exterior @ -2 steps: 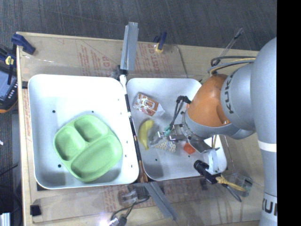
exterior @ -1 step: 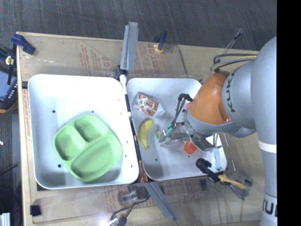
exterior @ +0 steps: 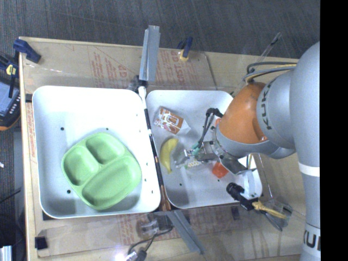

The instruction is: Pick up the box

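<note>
The box (exterior: 169,120) is a small orange and white carton lying flat in the upper left of the right bin (exterior: 187,197). My gripper (exterior: 191,156) hangs low over the middle of that bin, below and to the right of the box and apart from it. It sits just right of a yellow banana (exterior: 167,154). The grey wrist and its orange band (exterior: 244,118) cover the right part of the bin.
A small red-orange object (exterior: 219,171) lies to the right of the gripper, partly under the arm. The left bin (exterior: 49,107) holds a green divided plate (exterior: 102,170). A metal bar (exterior: 149,53) stands behind the bins' shared wall.
</note>
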You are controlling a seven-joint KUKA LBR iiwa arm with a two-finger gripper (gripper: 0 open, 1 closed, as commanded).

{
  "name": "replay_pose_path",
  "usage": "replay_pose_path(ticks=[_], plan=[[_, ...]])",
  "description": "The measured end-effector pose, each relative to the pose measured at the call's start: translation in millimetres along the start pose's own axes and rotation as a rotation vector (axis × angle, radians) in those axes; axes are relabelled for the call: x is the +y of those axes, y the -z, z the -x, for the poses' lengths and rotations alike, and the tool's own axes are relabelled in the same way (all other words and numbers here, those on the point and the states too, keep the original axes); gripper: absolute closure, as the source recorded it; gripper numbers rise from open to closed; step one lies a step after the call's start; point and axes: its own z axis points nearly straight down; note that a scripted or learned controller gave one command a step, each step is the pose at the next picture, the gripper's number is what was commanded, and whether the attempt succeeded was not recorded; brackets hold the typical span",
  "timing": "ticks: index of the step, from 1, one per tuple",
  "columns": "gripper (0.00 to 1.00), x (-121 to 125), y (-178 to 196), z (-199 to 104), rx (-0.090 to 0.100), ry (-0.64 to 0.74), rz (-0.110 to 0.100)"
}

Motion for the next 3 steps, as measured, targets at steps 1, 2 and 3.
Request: replay_pose_path(ticks=[1, 2, 3], plan=[[0.00, 65, -10, 18, 0.000, 0.163, 0.004], [1.00, 65, 1, 18, -0.001, 0.165, 0.004], [1.00, 64, 122, -28, 0.005, 0.176, -0.006]])
